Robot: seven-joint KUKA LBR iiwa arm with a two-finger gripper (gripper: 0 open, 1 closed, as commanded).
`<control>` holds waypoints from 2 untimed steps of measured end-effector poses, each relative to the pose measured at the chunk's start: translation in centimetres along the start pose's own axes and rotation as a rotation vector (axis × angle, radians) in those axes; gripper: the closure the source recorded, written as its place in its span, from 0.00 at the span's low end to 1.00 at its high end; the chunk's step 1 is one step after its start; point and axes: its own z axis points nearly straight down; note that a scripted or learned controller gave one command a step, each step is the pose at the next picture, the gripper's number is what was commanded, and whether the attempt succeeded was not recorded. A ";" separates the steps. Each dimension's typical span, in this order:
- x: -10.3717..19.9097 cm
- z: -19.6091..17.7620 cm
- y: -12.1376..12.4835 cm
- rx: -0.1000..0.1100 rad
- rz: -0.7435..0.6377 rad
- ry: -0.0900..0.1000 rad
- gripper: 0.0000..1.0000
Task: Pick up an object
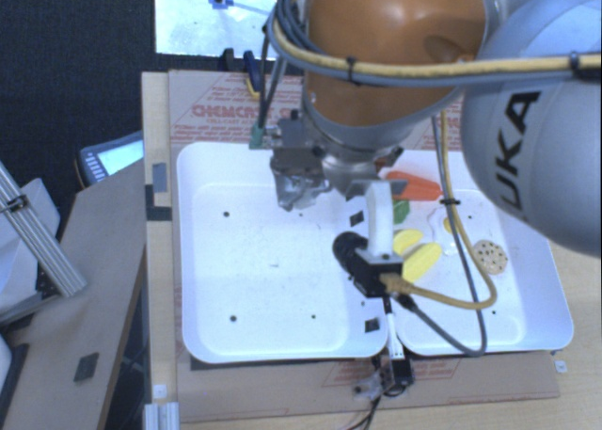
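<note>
My gripper (301, 188) hangs below the big orange wrist band, low over the far right part of the left bin (249, 273). I see nothing under it or held in it. The loose objects lie in the right bin (536, 310): an orange carrot-like piece (416, 186), a small green piece (401, 212), two yellow pieces (419, 260) and a round speckled cookie (489, 256). The arm's body hides much of the right bin's far side.
A white bracket (379, 221) with a black fitting (353, 254) and a yellow cable (451, 298) hangs from the arm over the bins' shared wall. Both bins sit on a cardboard sheet (212, 113). A wooden side table (94, 259) stands to the left.
</note>
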 end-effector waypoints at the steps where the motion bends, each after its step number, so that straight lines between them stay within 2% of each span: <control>1: 1.3 -0.3 4.6 -0.013 0.006 0.004 1.00; 2: 1.2 -3.7 4.1 -0.014 0.003 0.006 1.00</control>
